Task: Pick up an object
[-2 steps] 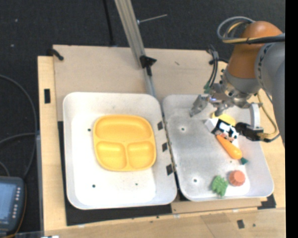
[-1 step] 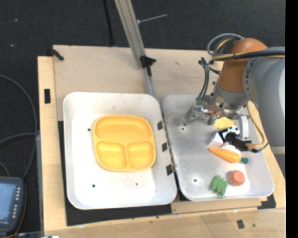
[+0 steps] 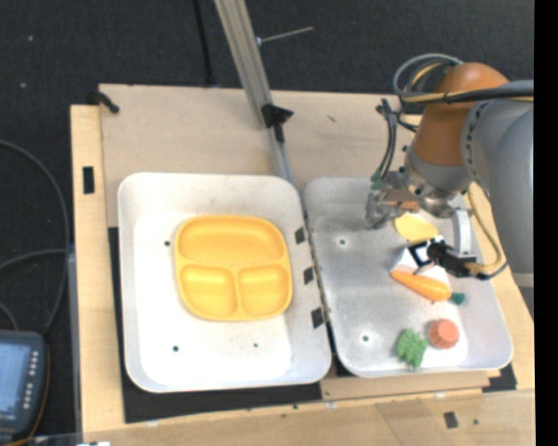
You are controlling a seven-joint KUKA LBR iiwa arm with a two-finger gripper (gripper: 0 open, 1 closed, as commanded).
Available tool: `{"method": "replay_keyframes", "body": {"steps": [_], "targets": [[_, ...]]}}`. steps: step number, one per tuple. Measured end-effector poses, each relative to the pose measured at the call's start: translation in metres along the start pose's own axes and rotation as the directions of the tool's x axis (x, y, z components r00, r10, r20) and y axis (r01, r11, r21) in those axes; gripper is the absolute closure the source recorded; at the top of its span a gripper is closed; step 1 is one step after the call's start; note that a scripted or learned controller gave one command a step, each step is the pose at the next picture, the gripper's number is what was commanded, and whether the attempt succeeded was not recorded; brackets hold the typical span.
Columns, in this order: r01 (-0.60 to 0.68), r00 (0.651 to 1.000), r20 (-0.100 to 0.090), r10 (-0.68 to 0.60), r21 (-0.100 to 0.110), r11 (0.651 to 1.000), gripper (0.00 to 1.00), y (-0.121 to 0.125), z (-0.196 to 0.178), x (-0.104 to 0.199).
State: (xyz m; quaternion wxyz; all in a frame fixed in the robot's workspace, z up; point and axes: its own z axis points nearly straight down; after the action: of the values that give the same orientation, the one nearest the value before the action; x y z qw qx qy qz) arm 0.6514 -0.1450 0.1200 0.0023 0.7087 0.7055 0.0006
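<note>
Gripper (image 3: 383, 207) hovered just beside yellow block (image 3: 415, 227); grip state unclear. Approach step; next move probably needed descent onto block.

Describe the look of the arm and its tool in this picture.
The grey KUKA arm has smooth, rounded metal-grey segments, with a glossy orange band bulging above the wrist. Thin grey and dark cables loop over and beside that band. Below it sits the small, dark metallic tool, compact and boxy.

A grey arm (image 3: 507, 170) with an orange band (image 3: 451, 119), looped grey cables and a metallic end effector (image 3: 383, 204).
</note>
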Motion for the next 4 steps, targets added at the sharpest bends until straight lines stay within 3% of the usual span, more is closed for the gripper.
{"method": "replay_keyframes", "body": {"steps": [2,4], "targets": [[0.006,1.000,0.000,-0.006,-0.004,1.000,1.00,0.002,-0.121,-0.004],[0.012,1.000,-0.005,-0.012,0.003,1.000,1.00,-0.009,-0.122,0.111]]}}
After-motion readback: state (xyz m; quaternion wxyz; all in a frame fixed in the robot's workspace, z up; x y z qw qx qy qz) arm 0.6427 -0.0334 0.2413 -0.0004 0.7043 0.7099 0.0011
